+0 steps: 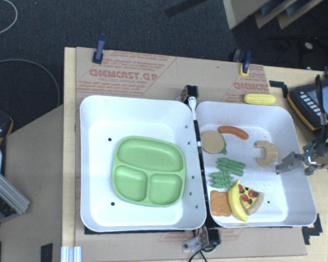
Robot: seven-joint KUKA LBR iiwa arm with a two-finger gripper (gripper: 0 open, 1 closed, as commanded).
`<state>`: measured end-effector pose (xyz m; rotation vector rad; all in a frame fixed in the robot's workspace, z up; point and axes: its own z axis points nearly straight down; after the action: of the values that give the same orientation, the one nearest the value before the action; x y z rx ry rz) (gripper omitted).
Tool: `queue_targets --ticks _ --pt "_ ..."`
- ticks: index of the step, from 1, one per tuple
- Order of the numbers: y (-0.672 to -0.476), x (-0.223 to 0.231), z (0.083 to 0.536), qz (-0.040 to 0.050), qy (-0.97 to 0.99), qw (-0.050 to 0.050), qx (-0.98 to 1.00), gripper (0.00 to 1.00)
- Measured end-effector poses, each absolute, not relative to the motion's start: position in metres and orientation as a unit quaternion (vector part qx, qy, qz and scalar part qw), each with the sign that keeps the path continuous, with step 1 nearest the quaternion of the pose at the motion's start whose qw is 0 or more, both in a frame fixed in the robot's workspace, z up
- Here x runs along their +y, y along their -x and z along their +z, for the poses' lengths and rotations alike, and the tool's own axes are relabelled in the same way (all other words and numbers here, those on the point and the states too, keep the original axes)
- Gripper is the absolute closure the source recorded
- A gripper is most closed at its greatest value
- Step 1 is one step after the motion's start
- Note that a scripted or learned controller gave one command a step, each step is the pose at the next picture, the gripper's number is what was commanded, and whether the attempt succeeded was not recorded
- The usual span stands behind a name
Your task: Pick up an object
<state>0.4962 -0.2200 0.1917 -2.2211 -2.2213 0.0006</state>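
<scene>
- Gripper (288, 163): sits at about 3 o'clock of the right bin (301, 205), low over the bin's right wall. A grey finger tip points toward 9 o'clock; whether the fingers stand wide or narrow cannot be told from here, and nothing is seen between them.
- Step in hand: by my judgement the approach, with no object yet taken. The gripper is inside the bin's edge but apart from every item.
- Nearest candidate: a tan croissant-shaped piece (267, 153) lies just beside the gripper, toward 10 o'clock from it.
- Other candidates in the right bin: an orange sausage (232, 132) at 12 o'clock; a round brown-and-green disc (212, 142) at 10 o'clock; green pea pods (226, 171) near the centre-left; a banana (236, 201), a pizza slice (251, 198) and an orange waffle-like square (220, 203) crowded together at 7 o'clock, touching one another.
- Left bin (91, 151): holds a green divided tray (149, 170) at its centre.
- Off the bins: a yellow corn cob (259, 98) rests on the bench board at 12 o'clock of the right bin.
- Next move calls for: a short travel toward 9 or 10 o'clock, a descent over one item, and a closing on it. The lone croissant piece looks easier than the crowded cluster.
- Hard to make out: the wrist and arm at the right border are cut off and tangled with dark cabling; the gripper's height above the bin floor is unclear.
</scene>
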Motion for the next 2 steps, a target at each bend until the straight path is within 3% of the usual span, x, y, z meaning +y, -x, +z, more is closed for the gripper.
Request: queue_targets --ticks 1,2 --pt "-0.479 -0.105 0.084 -0.0009 0.703 0.005 -0.711 0.0" --pt "-0.479 -0.113 0.099 -0.0005 0.707 -0.001 -0.707 1.0"
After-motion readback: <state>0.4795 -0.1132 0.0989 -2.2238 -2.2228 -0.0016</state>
